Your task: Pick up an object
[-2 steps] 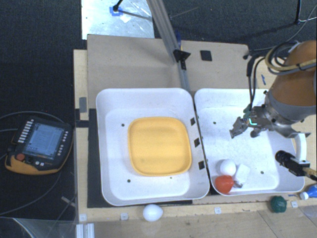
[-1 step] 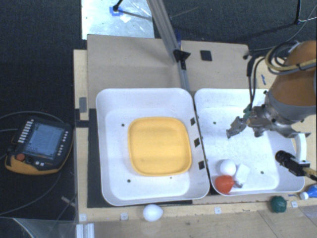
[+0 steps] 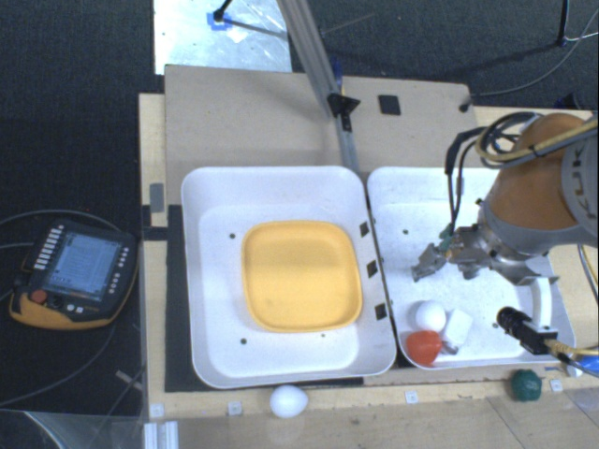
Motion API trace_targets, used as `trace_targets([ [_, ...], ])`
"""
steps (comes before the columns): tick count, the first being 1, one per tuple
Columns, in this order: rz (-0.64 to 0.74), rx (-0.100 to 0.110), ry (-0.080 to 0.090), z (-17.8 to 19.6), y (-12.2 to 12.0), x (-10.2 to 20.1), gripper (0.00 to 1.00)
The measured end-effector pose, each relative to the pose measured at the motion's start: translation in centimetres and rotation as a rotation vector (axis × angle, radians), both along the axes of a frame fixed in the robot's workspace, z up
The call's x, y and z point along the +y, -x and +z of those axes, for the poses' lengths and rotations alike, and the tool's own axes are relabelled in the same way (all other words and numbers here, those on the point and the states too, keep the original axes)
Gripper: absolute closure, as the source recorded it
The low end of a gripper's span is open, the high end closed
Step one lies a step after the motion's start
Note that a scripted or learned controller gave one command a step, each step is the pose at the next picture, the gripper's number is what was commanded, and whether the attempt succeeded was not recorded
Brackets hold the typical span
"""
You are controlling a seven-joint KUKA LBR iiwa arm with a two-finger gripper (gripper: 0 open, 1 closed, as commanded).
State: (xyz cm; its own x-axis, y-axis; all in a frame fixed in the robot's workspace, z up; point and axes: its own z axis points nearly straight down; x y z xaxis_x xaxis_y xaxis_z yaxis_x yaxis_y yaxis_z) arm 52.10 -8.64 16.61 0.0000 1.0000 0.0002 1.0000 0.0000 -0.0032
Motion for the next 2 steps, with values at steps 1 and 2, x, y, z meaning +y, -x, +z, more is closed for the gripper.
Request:
trace_targets([
  [1,0.0,-0.001,0.0,-4.2,-0.4,-0.1,0.0],
  [2,0.0,-0.001,0.0,-7.7,-0.3,-0.1,0.0],
])
